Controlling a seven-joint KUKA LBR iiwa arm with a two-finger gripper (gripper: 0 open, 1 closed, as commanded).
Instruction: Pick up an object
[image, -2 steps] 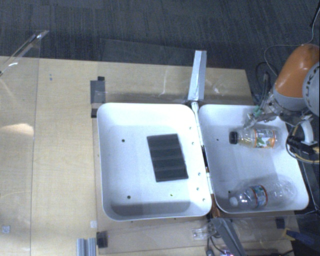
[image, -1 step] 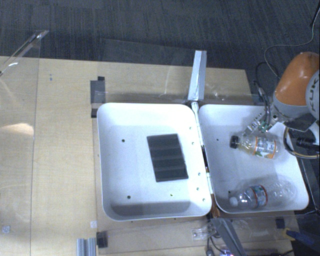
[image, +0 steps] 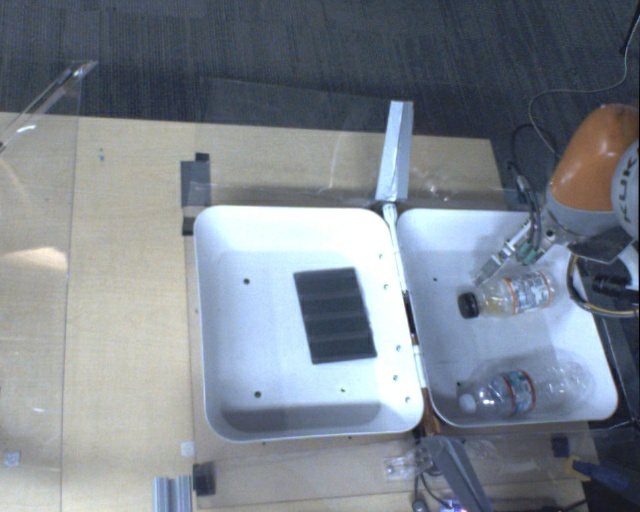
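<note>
While the arm is reaching in over the right bin (image: 590, 330), the gripper (image: 514, 255) is hanging just above a clear bottle with a black cap (image: 507, 296) lying mid-bin; finger state cannot be determined. A second clear bottle (image: 512, 391) is lying along the bin's front edge. A black ridged block (image: 334, 314) is resting centrally in the left bin (image: 225, 300).

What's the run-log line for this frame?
gripper: above black-capped bottle, right bin | grasp: not shown | white-capped bottle: right bin, near edge | dark ridged pad: left bin
</note>
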